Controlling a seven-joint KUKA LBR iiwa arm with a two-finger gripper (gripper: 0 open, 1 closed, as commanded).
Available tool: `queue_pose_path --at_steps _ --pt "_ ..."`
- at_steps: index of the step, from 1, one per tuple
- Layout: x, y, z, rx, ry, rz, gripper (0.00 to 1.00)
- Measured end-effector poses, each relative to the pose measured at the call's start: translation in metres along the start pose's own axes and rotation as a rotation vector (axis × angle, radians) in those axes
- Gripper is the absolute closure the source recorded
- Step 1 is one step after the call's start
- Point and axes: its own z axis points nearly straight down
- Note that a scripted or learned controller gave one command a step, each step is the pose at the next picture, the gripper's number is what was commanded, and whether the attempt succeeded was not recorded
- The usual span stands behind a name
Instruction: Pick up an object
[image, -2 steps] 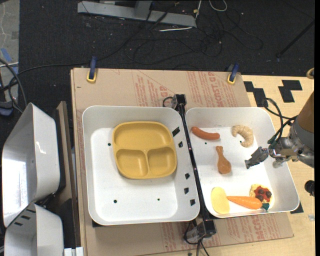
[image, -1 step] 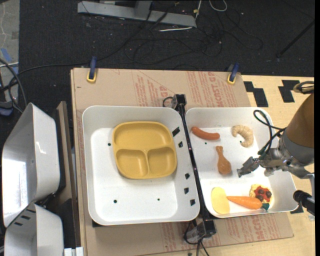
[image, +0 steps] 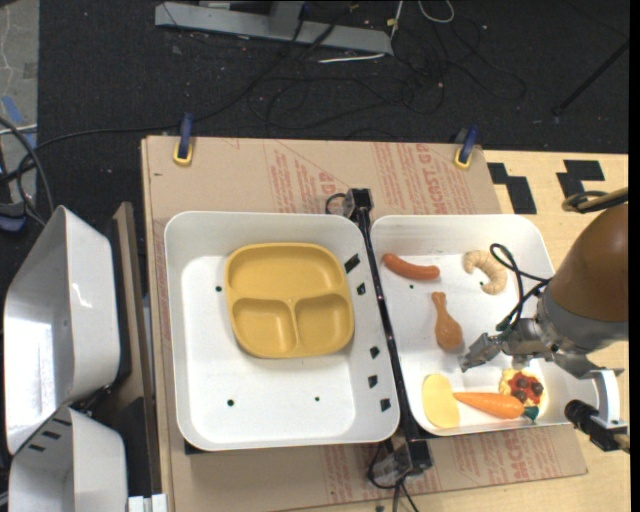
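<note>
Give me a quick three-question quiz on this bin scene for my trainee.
1. True or false: the yellow tray sits in the left bin.
2. Which item lies nearest the pincer: A) sausage, B) drumstick, C) shrimp?
3. Fill in: the carrot lies in the ___ bin.

Key: 1 true; 2 B; 3 right.

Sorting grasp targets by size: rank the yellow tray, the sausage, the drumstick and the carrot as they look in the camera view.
1. Yellow tray, by far the largest.
2. Carrot.
3. Sausage and drumstick look about alike in size, so they are left unranked.
</note>
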Motion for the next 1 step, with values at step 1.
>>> queue_pose_path --at_steps 1 --pt "-0.0005 0.0018 -0.0129 -0.006 -0.002 0.001 1.00"
